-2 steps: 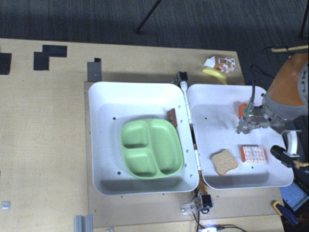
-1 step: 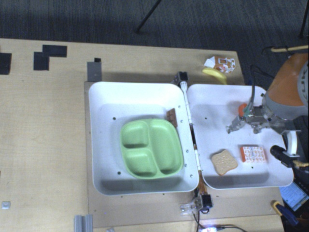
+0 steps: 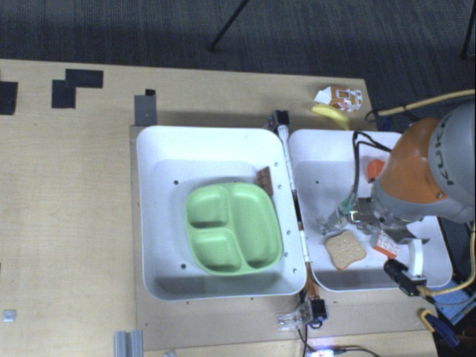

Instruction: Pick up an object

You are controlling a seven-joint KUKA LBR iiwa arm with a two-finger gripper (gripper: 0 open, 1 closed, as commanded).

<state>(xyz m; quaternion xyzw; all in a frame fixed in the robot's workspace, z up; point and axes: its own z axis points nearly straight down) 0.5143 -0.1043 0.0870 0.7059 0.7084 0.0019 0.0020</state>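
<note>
From the overhead camera I see my pincer (image 3: 343, 218) low in the right white plastic bin (image 3: 320, 162), just above the tan round cracker-like slice (image 3: 346, 251) at lower right; whether it is spread I cannot tell.

Wooden bench (image 3: 67, 222) carries two white bins: left bin (image 3: 160, 162) and right bin (image 3: 320, 155) touching side by side, with black tape patches (image 3: 74, 86) on the bench well left of the left bin, near the far edge.
</note>
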